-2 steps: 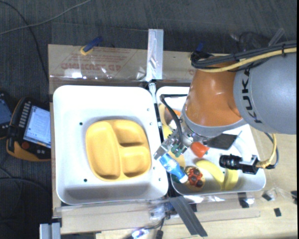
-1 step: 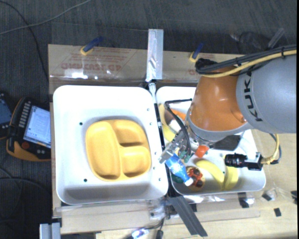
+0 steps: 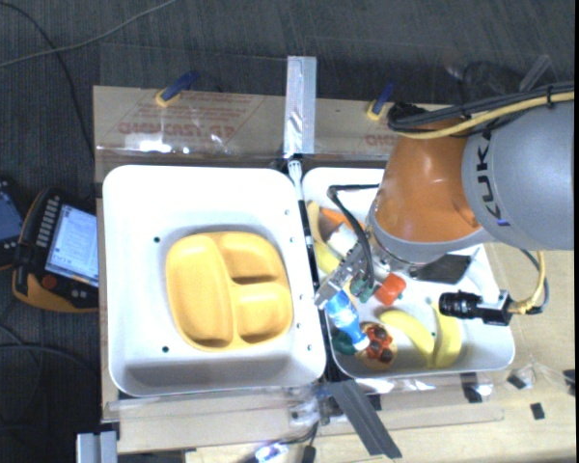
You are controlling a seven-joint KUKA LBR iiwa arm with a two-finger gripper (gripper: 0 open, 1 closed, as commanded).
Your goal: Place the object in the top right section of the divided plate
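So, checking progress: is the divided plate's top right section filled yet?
Empty. The yellow divided plate shows bare sections; the toys lie in the right bin.

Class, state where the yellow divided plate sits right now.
The divided plate lies in the left white bin, left of the toy-filled right bin.

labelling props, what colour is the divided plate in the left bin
Yellow, a plastic divided plate, clearest in the camera view.
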